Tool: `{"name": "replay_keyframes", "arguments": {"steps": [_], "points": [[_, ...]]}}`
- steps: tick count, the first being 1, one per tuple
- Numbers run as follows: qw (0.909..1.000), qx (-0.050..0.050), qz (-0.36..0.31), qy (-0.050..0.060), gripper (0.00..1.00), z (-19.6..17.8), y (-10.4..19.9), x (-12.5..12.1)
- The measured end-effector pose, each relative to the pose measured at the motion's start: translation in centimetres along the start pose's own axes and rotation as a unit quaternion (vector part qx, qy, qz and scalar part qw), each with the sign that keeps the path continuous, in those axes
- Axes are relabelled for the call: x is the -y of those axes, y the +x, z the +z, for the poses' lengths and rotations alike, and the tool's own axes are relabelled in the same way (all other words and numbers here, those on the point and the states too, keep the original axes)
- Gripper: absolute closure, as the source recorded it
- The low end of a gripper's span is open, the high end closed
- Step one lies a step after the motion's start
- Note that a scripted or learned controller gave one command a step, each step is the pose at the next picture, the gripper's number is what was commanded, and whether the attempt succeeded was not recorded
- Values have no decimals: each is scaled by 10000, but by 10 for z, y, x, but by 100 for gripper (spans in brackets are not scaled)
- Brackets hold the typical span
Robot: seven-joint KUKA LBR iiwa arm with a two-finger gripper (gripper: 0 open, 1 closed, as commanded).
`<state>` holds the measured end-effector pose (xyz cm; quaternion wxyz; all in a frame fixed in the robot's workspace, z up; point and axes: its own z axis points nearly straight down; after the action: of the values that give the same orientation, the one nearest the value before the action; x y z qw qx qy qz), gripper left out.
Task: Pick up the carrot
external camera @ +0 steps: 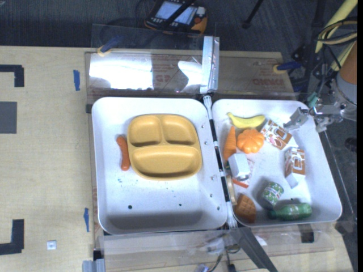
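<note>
A: Where is the carrot [229, 142]?

B: In the right bin [332, 186], along its left wall, just right of the divider between the two bins. It stands roughly upright in the frame, a narrow orange wedge.

A: What crowds it?

B: A small orange pumpkin [250, 141] touches its right side. A banana [247, 119] lies across just above the two of them. Below the carrot sits a grey-white block [239, 165], close against its lower end, and lower still a waffle-like brown piece [245, 207] near the bottom left corner of that bin.

A: And the rest of that bin?

B: Two red-and-white cartons [277, 134] [295, 164] toward the right, a small can [271, 192] lower down, and a green cucumber-like piece [290, 210] along the bottom edge.

A: The left bin [108, 169]?

B: It holds a yellow divided plate [164, 146] in the middle and an orange sausage [123, 152] just left of the plate.

A: Where is the gripper [299, 117]?

B: At the right edge of the frame, over the upper right corner of the right bin, well apart from the carrot, with the cartons and pumpkin between. I cannot tell how it is set; nothing is visibly in it.
</note>
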<state>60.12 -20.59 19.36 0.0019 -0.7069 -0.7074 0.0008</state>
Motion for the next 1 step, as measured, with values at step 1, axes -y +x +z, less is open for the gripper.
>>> {"name": "replay_keyframes", "arguments": {"steps": [1], "points": [[9988,1,-495,2,0,56,69,-5]]}}
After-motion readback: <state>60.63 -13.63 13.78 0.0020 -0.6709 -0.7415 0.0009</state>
